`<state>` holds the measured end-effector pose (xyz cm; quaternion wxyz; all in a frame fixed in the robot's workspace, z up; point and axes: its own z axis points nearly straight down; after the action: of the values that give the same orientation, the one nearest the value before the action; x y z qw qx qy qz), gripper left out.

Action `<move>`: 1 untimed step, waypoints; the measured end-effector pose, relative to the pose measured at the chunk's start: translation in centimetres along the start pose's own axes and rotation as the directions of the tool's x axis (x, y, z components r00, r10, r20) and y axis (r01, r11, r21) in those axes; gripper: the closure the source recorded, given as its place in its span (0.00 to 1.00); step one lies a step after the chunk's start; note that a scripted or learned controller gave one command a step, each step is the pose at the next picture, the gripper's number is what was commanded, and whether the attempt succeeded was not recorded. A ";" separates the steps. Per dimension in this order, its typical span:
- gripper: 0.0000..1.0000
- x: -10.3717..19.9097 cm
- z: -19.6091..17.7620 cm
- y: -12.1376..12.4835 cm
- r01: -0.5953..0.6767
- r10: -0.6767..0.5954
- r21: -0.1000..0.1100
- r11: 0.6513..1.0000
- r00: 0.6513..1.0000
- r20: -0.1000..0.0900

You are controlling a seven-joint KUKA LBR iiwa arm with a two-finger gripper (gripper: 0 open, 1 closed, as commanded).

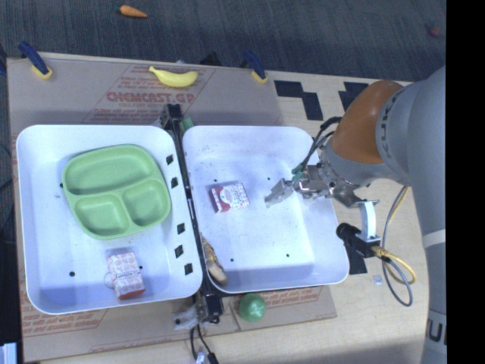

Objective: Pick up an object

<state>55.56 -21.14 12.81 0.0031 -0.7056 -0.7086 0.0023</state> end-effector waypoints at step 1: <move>0.00 0.1 2.1 6.6 0.001 -0.001 -0.006 1.000 1.000 0.000</move>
<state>62.13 -21.02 10.69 0.0011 -0.7053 -0.7089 0.0000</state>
